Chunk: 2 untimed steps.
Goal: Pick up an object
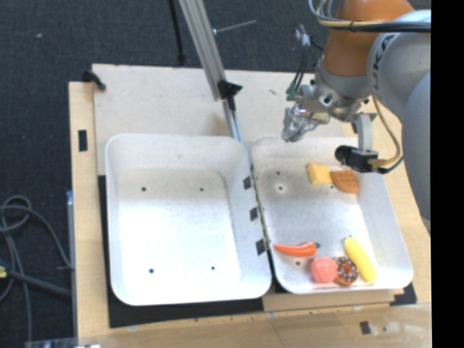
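My gripper (293, 130) hangs over the far rim of the right bin (384, 216), near its back left corner, with nothing between its fingers. In that bin lie a yellow block (317, 173) and an orange-brown piece (346, 181) at the back right. Along the bin's front sit a red-orange chili pepper (295, 249), a pink round fruit (324, 270), a small dark patterned item (346, 271) and a yellow corn cob (359, 258). All of them lie well below and in front of the gripper.
The left bin (116, 194) sits beside the right one, sharing a middle rim. A slanted metal pole (206, 46) rises from the bench behind the bins. Cables (22, 230) lie on the dark floor at the left.
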Tool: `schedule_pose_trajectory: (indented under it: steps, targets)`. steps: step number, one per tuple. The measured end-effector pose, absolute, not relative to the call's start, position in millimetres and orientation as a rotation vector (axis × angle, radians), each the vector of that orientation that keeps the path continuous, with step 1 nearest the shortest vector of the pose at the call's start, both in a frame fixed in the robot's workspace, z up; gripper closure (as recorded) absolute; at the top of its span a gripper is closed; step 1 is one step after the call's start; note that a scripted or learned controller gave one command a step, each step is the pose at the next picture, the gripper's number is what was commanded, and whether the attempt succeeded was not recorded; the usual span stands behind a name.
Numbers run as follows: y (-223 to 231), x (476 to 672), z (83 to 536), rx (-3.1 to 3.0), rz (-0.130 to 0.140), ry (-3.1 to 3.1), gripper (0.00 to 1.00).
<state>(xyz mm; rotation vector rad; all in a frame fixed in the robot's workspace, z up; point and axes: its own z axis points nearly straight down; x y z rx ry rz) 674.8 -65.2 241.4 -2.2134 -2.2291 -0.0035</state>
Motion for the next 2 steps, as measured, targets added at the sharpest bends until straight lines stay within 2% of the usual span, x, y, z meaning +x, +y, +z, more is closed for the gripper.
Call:
schedule_pose_trajectory:
  steps: [1, 2]
  targets:
    - [-9, 676.1, 252, -2.214, -0.004, -2.23, 1.0]
    - [37, 676.1, 240, -2.214, 0.0, -2.228, 1.0]
